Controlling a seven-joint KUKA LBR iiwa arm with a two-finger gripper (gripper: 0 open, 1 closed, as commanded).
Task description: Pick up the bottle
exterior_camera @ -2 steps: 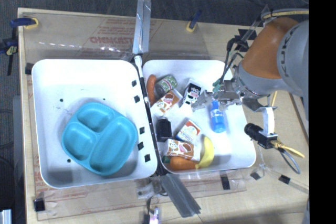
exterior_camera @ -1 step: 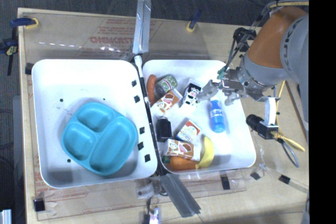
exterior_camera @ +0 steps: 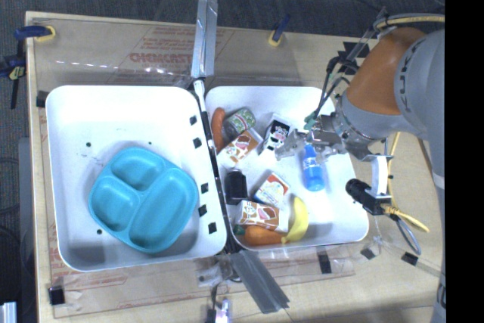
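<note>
Where the grey arm (exterior_camera: 408, 87) reaches in from the right over the right-hand bin (exterior_camera: 333, 219), can be seen a gripper (exterior_camera: 311, 141) poised directly above the blue bottle (exterior_camera: 312, 170), which lies on the white floor of that bin toward its right side, roughly lengthwise from back to front. Cannot tell whether the fingers are apart or together, nor whether they touch the bottle, since the metal parts of the wrist blur into one another just at the bottle's upper end. Left of the bottle, a clutter of other goods: an orange carrot (exterior_camera: 218, 125) along the dividing wall, a round can (exterior_camera: 242, 119) beside it, a small carton (exterior_camera: 240, 147) just in front of the can, a black and white box (exterior_camera: 278, 134) near the gripper, a dark block (exterior_camera: 236, 184) lower down, a second carton (exterior_camera: 271, 189), a printed packet (exterior_camera: 259, 215), a banana (exterior_camera: 299, 219) and another carrot (exterior_camera: 261, 237) at the front wall. Across in the left-hand bin (exterior_camera: 68, 117), a blue divided plate (exterior_camera: 144, 198) lying tilted toward the front. Beneath both bins, a pale wooden surface (exterior_camera: 113, 34) with blue clamps (exterior_camera: 34, 32) at its back edge.
</note>
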